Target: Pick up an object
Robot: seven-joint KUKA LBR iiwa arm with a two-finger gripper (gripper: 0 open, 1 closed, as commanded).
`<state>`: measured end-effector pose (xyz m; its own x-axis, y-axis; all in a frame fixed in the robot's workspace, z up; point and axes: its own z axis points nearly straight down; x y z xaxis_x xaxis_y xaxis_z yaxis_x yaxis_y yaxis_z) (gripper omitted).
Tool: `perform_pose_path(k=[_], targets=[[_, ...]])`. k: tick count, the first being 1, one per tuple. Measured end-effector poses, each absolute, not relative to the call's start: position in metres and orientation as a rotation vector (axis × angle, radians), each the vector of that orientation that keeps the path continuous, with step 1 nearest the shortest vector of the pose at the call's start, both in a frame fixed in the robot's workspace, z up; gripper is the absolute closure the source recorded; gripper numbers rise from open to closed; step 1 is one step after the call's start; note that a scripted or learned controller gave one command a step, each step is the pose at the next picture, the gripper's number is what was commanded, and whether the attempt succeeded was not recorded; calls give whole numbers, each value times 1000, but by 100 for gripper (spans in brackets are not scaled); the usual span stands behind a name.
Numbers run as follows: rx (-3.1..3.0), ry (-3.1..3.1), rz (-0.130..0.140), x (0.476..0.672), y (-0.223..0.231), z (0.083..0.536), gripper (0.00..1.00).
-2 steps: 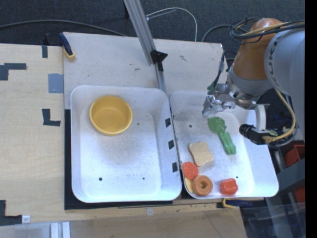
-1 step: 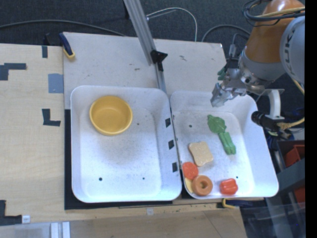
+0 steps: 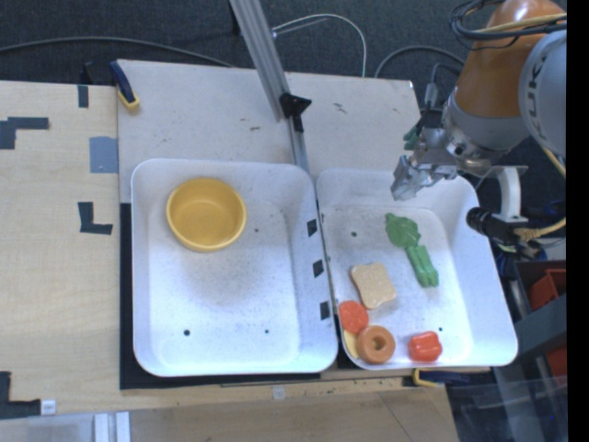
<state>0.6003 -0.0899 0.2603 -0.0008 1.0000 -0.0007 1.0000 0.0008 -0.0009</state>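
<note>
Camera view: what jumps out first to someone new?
The round yellow plastic bowl sits alone in the upper left of the left white bin. The grey arm's tool is at the top edge of the right white bin, just above the green toy vegetable. A cluster lies in that bin's lower part: a tan toast slice, an orange ring doughnut and two red-orange pieces.

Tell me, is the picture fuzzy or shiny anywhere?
In the camera view, the end effector looks a bit blurry, while the yellow bowl and green toy look sharper; the white bins are evenly lit, with soft shadows and no strong glare.
</note>
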Motion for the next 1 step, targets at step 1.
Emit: perform_pose_path(k=[1], targets=[[-2212, -2226, 2, 605, -34, 244, 100]])
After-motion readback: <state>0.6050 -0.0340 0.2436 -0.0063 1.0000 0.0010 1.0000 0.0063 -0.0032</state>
